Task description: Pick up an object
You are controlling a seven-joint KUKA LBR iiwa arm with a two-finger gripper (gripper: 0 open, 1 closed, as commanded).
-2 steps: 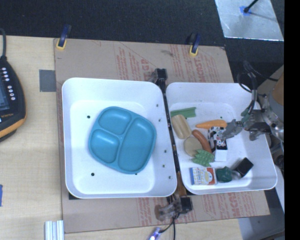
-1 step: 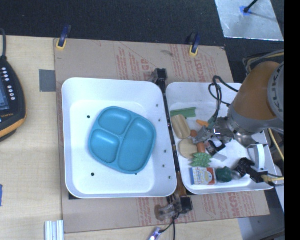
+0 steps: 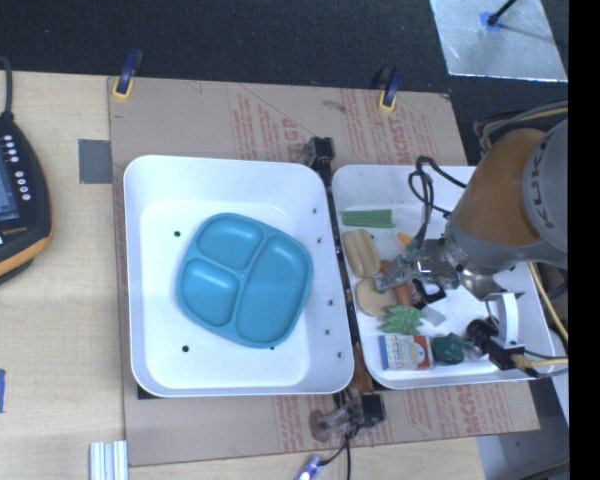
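The end effector point(image 3: 398, 276), grip state unclear, sits low among the right bin's point(image 3: 365, 183) clutter, likely seeking a pick.

I was working a robotics lab: a grey-and-orange industrial arm point(image 3: 510, 203), an orange-edged teach pendant point(image 3: 8, 200) at left, clamped brown cardboard sheet point(image 3: 230, 128) under two shallow white bins point(image 3: 140, 268).

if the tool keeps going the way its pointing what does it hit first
The tool points toward the view's left, low over the right bin. First in that line is probably the tan wooden piece, just ahead of its tip. Depth is unclear from above, so it might pass over it and meet the bin's left wall.
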